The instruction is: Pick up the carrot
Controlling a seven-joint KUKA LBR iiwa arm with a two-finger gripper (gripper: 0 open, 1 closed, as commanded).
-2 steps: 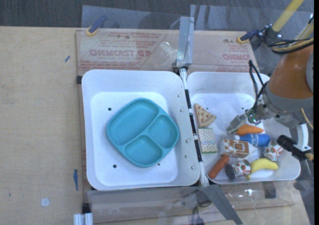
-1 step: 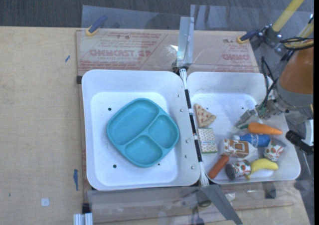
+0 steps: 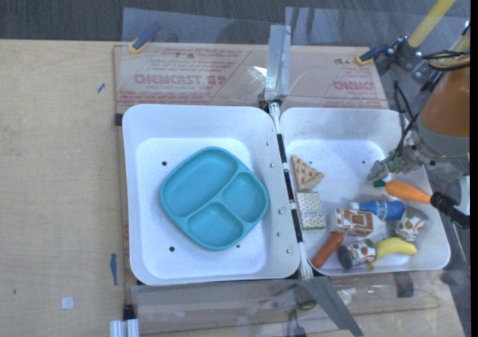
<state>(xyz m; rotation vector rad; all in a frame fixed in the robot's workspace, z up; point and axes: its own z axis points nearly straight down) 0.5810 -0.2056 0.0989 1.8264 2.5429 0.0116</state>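
From my remote seat I see the arm reaching in from the right over the right bin, its orange band showing above the wrist. The gripper hangs low near that bin's right side, and the view is too small and cluttered there for me to tell how it is set or whether it has hold of anything. The carrot lies on the bin floor just beside and below the gripper, tilted slightly, its thick end toward the gripper; I cannot tell if they touch. Near it sit a blue bottle, a banana, a small patterned carton, a pizza slice, a cracker-like square and a reddish sausage. The left bin holds a teal divided plate, lying flat and turned at an angle.
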